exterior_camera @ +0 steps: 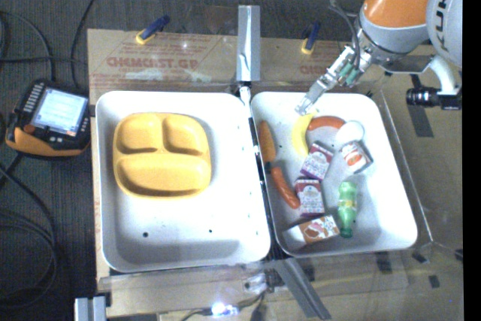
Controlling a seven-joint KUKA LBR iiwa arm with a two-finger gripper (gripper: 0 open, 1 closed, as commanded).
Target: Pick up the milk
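I stood by the bench and the gripper (pixel 307 105) hung over the far-left part of the right bin (pixel 398 195), just above a yellow banana (pixel 300 134). If it was spread or pressed together, I cannot tell; the picture was too small there. Nothing was held in it, as far as I saw.

The milk (pixel 317 162) I took to be the small purple-white carton, a bit nearer to me than the gripper and slightly to its right side. I was not fully sure, bc a second carton (pixel 310 196) of similar shape lay just beyond it, touching or nearly so.

My judgement on handling: such a carton is prob. light, w/ thin walls that give under pressure, and smooth printed faces, so a bit slippery. Best to take it across the two flat long faces, near the middle, w/ moderate force, not on the corners.

Room was tight. A white-red pack (pixel 356 156) lay near the milk on the side away from the gripper's reach, an orange sausage (pixel 285 189) on the other side, and a green bottle (pixel 346 208) further off. The bin wall was well apart from the milk, so the edge was no problem; the neighbours were the risk. The left bin, w/ a yellow tray (pixel 161 154), was not concerned.
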